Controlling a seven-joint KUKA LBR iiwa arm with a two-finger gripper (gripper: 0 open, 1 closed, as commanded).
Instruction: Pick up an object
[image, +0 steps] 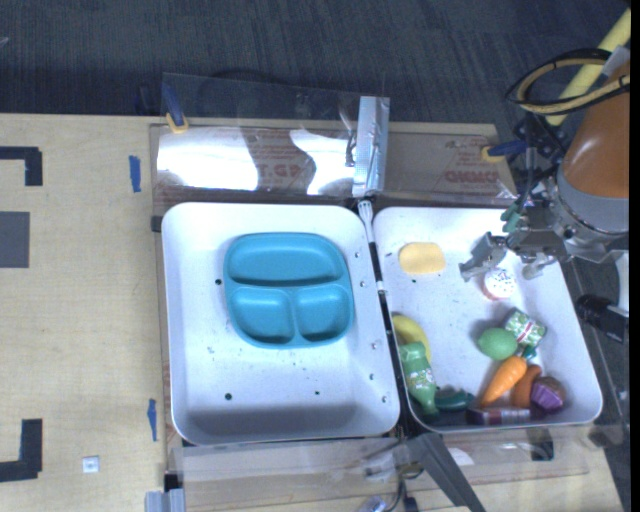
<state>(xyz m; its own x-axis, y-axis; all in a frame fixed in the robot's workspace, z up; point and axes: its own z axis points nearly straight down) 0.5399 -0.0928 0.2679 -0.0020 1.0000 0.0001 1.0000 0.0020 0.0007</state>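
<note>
The gripper is hovering over the right bin, its fingers spread open and gripping nothing. A small round white-and-pink object is lying just beneath it. A yellow piece is sitting nearby toward the divider. Toy food is crowding the near end: a carrot, a green ball, a banana. A blue divided plate is resting in the left bin. Red lettering on the cardboard behind is too blurred to read.
</note>
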